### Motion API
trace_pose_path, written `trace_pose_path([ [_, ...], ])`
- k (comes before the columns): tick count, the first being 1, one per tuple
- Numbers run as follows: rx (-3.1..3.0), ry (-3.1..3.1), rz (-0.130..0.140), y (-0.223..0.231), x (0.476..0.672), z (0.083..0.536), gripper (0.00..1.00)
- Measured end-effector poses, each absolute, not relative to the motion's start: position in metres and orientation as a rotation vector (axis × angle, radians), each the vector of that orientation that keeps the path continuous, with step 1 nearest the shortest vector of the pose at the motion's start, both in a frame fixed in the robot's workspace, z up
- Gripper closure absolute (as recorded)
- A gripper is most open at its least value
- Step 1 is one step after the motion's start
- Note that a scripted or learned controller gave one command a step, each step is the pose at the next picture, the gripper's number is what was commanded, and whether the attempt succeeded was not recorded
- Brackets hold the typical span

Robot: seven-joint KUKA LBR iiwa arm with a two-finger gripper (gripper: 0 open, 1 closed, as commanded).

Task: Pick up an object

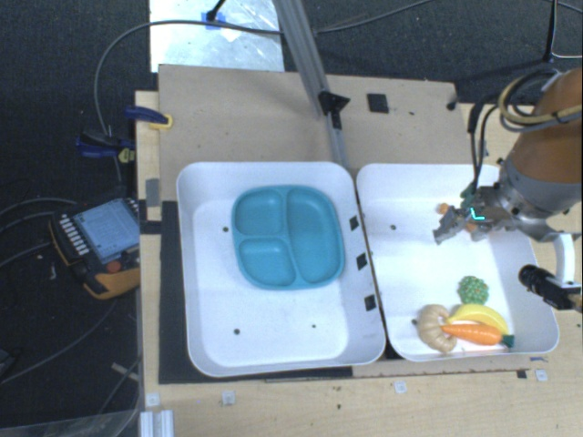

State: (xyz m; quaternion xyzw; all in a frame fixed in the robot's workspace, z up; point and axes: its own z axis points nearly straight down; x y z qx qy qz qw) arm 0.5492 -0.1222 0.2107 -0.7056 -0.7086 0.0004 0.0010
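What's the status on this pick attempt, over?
Gripper over the right bin, nothing seen between its fingers. Toy food pile in that bin's near corner, untouched. Blue plate in left bin, out of the way.

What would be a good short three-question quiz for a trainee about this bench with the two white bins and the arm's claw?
1. True or false: the blue divided plate lies in the left bin.
2. Which item lies nearest the carrot? A) banana B) blue divided plate C) claw
3. Fill in: the toy foods sit in the near corner of the ____ bin.

Key
1. True.
2. A. The banana touches the carrot, with the broccoli just behind and a tan piece alongside.
3. Right. The claw hovers farther back over that same bin.
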Motion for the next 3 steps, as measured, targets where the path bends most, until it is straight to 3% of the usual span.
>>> trace_pose_path([
  [1,-2.217,-2.227,-0.001,-0.122,0.55,0.212,0.0],
  [3,-2.215,-2.226,0.002,-0.111,0.566,0.109,0.0],
])
